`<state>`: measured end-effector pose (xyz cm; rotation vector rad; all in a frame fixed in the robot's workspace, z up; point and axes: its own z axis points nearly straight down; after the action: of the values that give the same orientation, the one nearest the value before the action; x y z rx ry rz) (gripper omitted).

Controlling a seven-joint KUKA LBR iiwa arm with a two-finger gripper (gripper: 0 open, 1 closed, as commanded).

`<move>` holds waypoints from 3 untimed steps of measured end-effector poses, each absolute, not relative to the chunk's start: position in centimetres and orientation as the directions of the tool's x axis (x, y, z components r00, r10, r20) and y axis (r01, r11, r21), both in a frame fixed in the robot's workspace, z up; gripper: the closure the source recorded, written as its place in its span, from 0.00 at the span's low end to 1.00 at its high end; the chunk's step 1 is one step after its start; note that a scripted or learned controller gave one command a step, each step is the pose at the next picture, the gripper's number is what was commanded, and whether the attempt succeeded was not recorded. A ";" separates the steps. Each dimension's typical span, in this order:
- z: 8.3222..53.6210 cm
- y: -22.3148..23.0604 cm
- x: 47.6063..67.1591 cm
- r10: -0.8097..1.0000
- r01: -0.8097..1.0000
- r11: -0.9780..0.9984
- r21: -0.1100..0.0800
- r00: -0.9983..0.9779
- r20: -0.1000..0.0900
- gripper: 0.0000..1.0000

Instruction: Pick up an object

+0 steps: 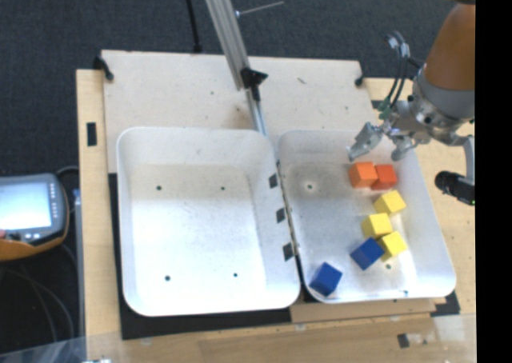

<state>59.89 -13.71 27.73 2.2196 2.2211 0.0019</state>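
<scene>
Two shallow white bins sit side by side on the bench [96, 193]. The left bin [132, 153] shows bare floor with a few dark specks. The right bin [432, 269] carries all the blocks.

The arm [452, 49] comes in from the right edge, orange band above a grey wrist. The gripper [376, 139] hangs over the far edge of the right bin, toward its far right corner. Its fingers are too small and blurred to tell whether they stand apart or together. Nothing can be seen between them.

Blocks, all along the right side of the right bin:
- orange block [363, 174], nearest the far edge, just below the gripper, apart from it as far as the view tells.
- red-orange block [386, 176], touching the orange block on its right.
- yellow block [390, 202], just beside the orange pair, toward the near edge.
- second yellow block [376, 225], close under the first, the two about touching.
- third yellow block [394, 243], beside the second, near the bin's right wall.
- blue block [366, 253], touching or nearly touching the third yellow block.
- second blue block [326, 278], apart from the rest, at the near edge of the right bin, close to its near left corner.

A metal strut [224, 21] slants down from the top edge to the far side of the bins, ending near the seam between them. A grey handheld screen unit [30, 208] lies off the bench at the left edge.
</scene>
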 end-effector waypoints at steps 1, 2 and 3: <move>13.1 -15.9 64.7 1.000 1.000 0.001 0.015 -0.001 -0.005 0.00; 12.9 -15.9 64.6 1.000 1.000 0.002 0.013 -0.002 -0.005 0.00; 12.2 -18.6 64.8 1.000 1.000 0.008 0.025 -0.008 -0.009 0.00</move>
<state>64.77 -18.63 12.20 2.1957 2.2133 0.0176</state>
